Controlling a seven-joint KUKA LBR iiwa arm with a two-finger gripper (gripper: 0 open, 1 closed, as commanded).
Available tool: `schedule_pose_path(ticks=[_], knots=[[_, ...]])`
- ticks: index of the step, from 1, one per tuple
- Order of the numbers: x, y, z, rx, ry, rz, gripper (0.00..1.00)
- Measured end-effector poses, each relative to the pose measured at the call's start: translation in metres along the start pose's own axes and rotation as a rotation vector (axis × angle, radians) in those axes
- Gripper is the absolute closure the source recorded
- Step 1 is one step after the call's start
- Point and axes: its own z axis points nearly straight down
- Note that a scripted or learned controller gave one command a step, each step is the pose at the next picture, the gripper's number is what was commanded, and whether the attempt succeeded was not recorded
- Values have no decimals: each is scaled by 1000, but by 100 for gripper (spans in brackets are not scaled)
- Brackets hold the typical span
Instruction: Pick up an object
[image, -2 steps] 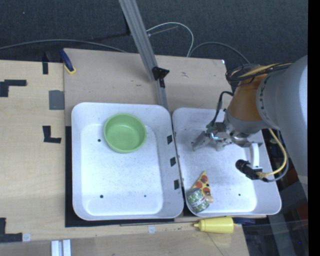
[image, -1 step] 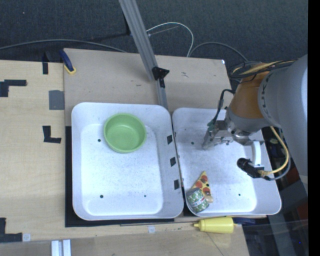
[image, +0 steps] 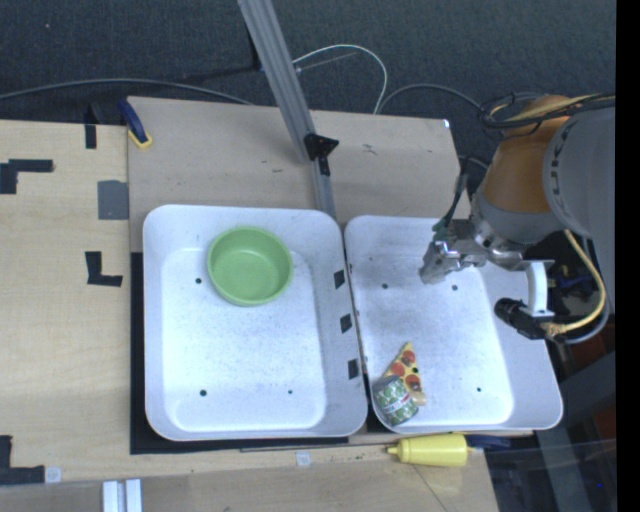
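The gripper (image: 437, 268) is seen over the far part of the right bin (image: 470, 330); whether it is released or clenched cannot be told, and nothing is seen held. A small colourful packet (image: 400, 385) lies at that bin's near left corner, nearer and leftward of the gripper, its long axis running near-to-far. A green bowl (image: 249, 265) sits in the left bin (image: 170, 390).

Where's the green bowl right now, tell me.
In the camera view, the green bowl sits in the left bin, toward its far side, well apart from the end effector over the right bin.
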Motion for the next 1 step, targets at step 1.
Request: schedule_pose_path(ticks=[1], knots=[[4, 9, -49, 6, 0, 0, 100]])
